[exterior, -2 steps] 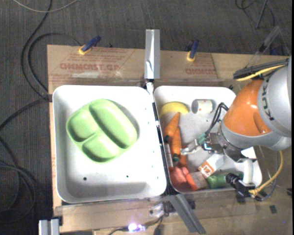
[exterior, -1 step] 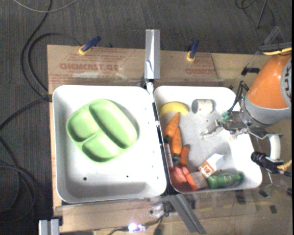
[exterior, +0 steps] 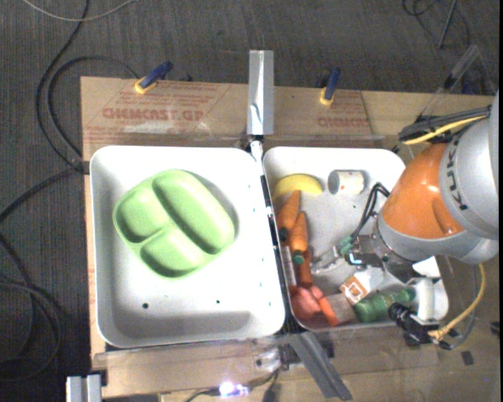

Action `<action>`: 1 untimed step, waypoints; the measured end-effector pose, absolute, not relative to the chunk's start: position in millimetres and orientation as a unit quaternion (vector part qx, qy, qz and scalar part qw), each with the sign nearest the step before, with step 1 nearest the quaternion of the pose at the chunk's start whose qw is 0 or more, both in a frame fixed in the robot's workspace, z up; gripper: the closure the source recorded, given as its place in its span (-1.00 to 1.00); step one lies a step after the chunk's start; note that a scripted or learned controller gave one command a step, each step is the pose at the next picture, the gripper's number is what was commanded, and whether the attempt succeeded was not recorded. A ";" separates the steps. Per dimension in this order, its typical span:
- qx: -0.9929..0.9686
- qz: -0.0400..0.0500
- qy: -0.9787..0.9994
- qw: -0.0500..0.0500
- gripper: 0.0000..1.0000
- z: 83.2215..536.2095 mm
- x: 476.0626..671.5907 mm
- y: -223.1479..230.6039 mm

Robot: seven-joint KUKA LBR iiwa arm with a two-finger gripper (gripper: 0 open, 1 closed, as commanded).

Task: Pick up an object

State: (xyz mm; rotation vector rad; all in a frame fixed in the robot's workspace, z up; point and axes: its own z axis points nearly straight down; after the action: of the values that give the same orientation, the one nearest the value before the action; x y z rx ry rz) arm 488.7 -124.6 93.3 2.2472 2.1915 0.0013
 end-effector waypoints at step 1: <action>0.694 0.003 0.719 0.005 -1.00 90.2 519.1 -183.0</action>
State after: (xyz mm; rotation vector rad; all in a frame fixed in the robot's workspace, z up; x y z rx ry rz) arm 519.1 -183.0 90.2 2.1747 2.2529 0.0104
